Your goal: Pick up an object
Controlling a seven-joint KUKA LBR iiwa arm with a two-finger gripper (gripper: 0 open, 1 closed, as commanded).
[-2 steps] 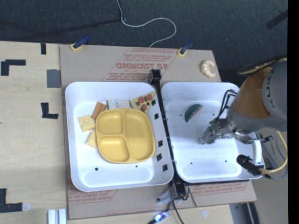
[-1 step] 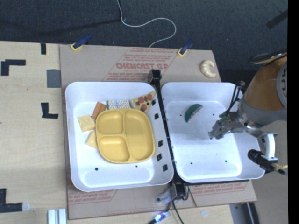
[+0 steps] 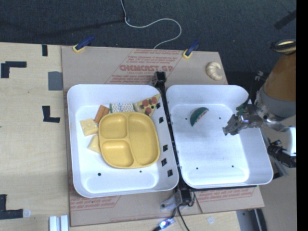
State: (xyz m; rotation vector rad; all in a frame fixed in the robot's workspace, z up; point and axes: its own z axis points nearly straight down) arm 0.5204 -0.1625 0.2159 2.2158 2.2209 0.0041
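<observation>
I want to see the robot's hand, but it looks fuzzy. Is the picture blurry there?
In the camera view, the dark two-finger gripper over the right white bin is soft and lacks detail, so its fingers are hard to read; the yellow divided plastic plate is more distinct, under even light with faint shadows.

The arm is grey, with a broad orange band above a lighter grey wrist ring. Its tool is a dark, blocky metal piece (details blurred), and a black fitting sits beside a white part.
</observation>
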